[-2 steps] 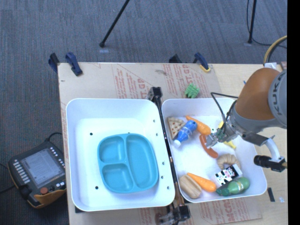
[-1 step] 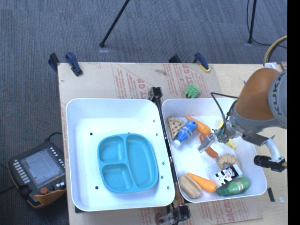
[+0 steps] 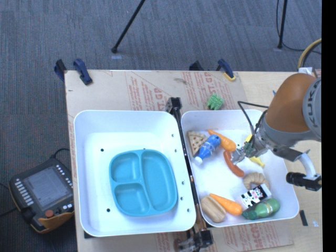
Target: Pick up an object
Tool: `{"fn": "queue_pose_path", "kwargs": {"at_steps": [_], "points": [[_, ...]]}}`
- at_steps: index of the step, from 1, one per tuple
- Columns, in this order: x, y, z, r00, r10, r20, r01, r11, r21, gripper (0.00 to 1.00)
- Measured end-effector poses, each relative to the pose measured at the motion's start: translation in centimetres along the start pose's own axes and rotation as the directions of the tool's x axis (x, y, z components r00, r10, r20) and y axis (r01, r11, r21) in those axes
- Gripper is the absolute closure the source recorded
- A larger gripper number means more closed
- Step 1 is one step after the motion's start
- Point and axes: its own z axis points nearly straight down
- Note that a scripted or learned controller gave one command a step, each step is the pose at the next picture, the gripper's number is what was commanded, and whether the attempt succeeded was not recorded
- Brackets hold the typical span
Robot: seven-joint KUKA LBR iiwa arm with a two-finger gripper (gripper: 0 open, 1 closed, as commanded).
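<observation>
The arm point(image 3: 291, 109) comes in from the right and bends down over the right bin point(image 3: 195, 121), its orange band sitting high above the toys. The end effector point(image 3: 240, 154) is low inside that bin, close to the middle, right at the top end of a red sausage point(image 3: 233, 165) that lies at a slant. Whether its fingers are spread or closed I cannot tell from here; they are small and blurred against the clutter, and I see nothing clearly gripped between them.

Around it the right bin is crowded. An upper carrot point(image 3: 222, 139) lies just left of the end effector, and a blue bottle point(image 3: 208, 147) lies beside that, tilted, next to a waffle point(image 3: 196, 140) near the bin's left wall. A bit of yellow point(image 3: 256, 160) peeks out just right of the end effector. Further toward the front sit a croissant point(image 3: 254, 180), a black-and-white block point(image 3: 253, 195), a green vegetable point(image 3: 262, 209) in the front right corner, a second carrot point(image 3: 226, 203) and a bread roll point(image 3: 212, 208) touching it on the left.

The left bin point(image 3: 84, 140) holds a blue divided plate point(image 3: 142, 182), lying flat near its middle.

On the counter point(image 3: 131, 88) behind the bins a small green piece point(image 3: 214, 102) rests just outside the right bin's back rim. Blue clamps point(image 3: 82, 70) grip the counter's back edge. On the floor to the left lies a pendant point(image 3: 41, 194) with a grey screen.
</observation>
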Motion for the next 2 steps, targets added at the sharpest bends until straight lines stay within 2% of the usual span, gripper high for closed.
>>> {"fn": "queue_pose_path", "kwargs": {"at_steps": [1,2], "points": [[0.0,0.0,0.0,1.0,0.001,0.0,-0.001,1.0,0.0,0.0],[4.5,0.6,3.0,0.944,-0.329,0.002,0.329,0.944,0.002,0.0]]}}
